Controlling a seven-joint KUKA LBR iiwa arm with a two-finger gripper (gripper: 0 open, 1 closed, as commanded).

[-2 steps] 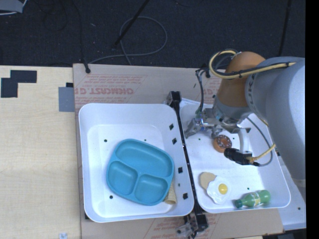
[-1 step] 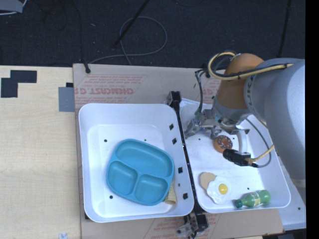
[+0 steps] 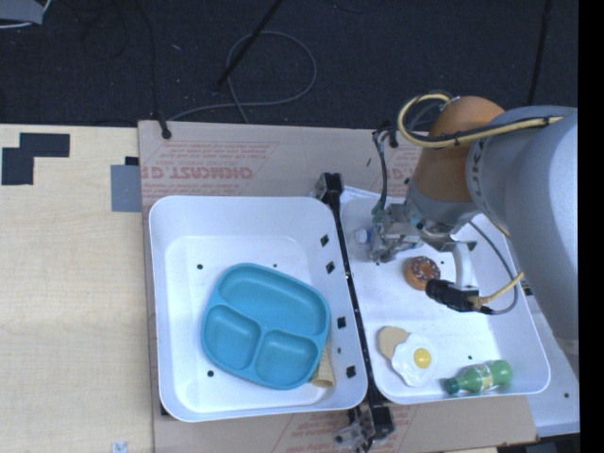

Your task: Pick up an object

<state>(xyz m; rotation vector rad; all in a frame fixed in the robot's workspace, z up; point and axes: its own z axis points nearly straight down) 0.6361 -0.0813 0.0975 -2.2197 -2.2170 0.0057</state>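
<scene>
Closest to the lens looms the grey arm (image 3: 528, 187), its fingers (image 3: 385, 242) low near the far left corner of the right bin (image 3: 500, 338). Spread or closed? I cannot tell. Just beside them sits a brown doughnut (image 3: 422, 272), probably light and firm, so pinch across its rim. Along the near edge wait a fried egg (image 3: 415, 359) and a green bottle (image 3: 481, 377).

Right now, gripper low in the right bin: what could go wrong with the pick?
1. The gripper sits close to the left wall of the right bin; closing there may scrape it or grab nothing.
2. The brown round piece lies beside the wrist; a sweep could knock it away.
3. The fried egg overlaps a tan slice; a grasp might snag both.
</scene>
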